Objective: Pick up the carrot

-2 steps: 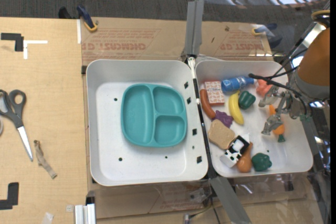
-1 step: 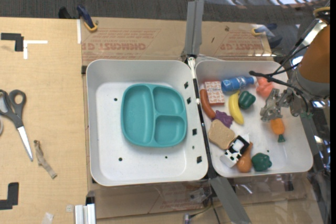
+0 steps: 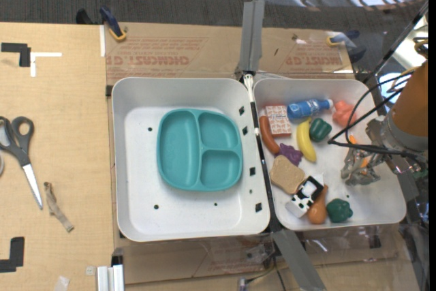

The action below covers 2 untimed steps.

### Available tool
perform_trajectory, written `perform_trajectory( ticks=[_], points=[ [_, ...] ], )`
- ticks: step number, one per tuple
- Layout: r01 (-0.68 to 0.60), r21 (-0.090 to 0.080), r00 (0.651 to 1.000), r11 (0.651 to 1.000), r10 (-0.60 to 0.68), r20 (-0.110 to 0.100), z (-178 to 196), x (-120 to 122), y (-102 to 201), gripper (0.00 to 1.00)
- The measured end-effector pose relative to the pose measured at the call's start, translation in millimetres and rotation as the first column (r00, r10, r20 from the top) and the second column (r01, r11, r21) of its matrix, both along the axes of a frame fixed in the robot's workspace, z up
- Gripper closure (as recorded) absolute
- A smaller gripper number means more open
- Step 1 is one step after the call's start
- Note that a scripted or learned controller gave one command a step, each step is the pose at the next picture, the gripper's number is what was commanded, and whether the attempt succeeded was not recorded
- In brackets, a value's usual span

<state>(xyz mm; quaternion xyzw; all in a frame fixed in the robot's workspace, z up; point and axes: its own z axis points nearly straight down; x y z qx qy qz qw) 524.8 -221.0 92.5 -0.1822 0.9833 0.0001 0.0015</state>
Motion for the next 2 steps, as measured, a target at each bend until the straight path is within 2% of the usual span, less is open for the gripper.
perform_trajectory(
  ticks=[1, 2],
  points=[
    [-0.122, -0.001, 0.992, 0.992, 0.122, 0.002, 122.5, -17.2, 27.7, 1.0],
    [-0.12, 0.0, 0.993, 0.993, 0.12, 0.006, 131.5, -15.6, 28.3, 1.0]
  ],
)
